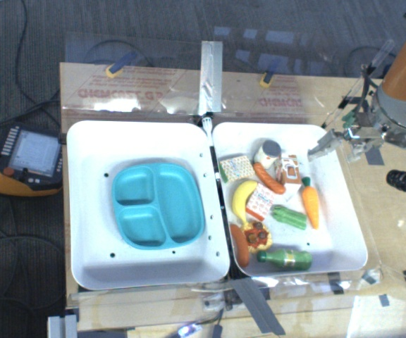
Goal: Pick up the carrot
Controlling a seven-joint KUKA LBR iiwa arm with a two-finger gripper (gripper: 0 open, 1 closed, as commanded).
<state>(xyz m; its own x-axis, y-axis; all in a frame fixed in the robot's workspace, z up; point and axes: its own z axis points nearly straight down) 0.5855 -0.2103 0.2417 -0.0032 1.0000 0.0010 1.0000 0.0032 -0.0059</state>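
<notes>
Carrot point(310, 203) lies in right bin point(351, 224), near its right wall, beside the green cucumber point(289, 217). Gripper point(337, 141) hovers over the bin's upper right rim; I cannot tell its state. I judge a crowded descent risks nudging the cucumber.

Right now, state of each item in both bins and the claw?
carrot: lying in right bin, ungrasped
claw: above right bin's far right corner, holding nothing
banana: lying flat
green bottle: on its side
can: upright
blue tray: flat in left bin
</notes>
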